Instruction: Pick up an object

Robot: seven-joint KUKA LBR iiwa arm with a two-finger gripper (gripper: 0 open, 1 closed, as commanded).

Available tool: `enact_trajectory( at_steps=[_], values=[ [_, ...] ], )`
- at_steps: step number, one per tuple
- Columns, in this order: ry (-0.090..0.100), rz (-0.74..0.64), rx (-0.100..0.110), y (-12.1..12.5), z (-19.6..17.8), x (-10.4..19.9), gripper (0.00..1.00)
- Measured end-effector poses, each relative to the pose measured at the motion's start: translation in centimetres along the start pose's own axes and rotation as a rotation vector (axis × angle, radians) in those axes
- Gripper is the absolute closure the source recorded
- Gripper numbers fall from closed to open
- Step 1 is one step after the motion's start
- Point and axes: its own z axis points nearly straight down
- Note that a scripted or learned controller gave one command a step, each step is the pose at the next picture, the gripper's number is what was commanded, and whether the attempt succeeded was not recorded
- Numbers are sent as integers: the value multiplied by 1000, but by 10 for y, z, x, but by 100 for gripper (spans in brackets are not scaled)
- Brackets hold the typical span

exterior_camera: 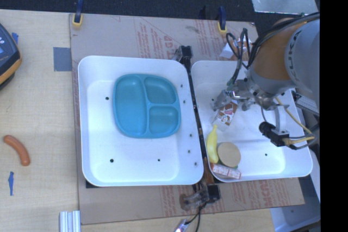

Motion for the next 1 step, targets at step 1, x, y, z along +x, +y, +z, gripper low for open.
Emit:
enact_trajectory(
  at_steps=[1],
  values=[
    [-2,-1,-2,1,-12,-1,100]
  ],
)
